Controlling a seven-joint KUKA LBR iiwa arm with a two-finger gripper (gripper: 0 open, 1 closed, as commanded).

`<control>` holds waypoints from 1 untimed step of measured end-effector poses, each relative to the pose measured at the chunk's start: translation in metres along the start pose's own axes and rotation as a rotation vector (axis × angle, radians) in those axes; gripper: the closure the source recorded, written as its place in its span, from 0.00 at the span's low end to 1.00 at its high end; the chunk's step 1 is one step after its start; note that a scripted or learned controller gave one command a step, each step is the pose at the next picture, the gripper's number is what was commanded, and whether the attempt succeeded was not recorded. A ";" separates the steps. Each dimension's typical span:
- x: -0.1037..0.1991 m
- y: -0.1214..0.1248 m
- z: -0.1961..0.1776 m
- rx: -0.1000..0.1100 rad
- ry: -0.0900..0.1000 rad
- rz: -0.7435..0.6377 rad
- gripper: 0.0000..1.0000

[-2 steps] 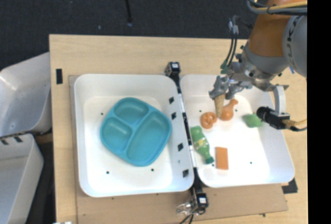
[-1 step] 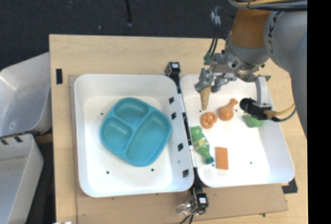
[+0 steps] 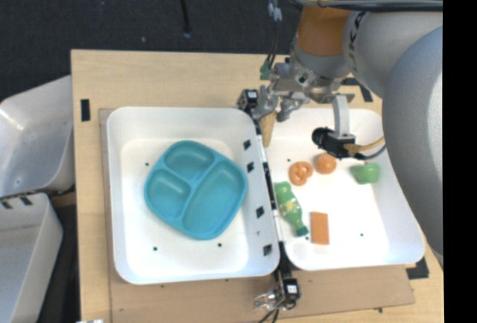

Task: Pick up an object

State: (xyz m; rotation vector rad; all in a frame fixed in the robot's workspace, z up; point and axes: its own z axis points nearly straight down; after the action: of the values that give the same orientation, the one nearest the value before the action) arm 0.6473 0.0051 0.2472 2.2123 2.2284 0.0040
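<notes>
the gripper [image 3: 270, 116] hangs over the top of the divider between the two bins, with a tan cone [image 3: 266, 131] pointing down below it; whether the fingers are open or closed on it cannot be told. right bin [image 3: 387, 239]: two orange pieces, a green piece, a green bottle [image 3: 290, 208], an orange block [image 3: 319, 227]. left bin [image 3: 119, 239]: a blue tray [image 3: 195, 189].

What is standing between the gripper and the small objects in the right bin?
Nothing visible stands between them. The gripper hangs above the far left corner of the right bin. The two orange pieces, green bottle, green piece and orange block lie apart on open bin floor.
</notes>
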 end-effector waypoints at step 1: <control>0.061 0.012 0.008 0.001 -0.001 0.000 1.00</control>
State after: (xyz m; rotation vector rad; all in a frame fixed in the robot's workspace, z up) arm 0.6593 0.0657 0.2392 2.2130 2.2286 0.0018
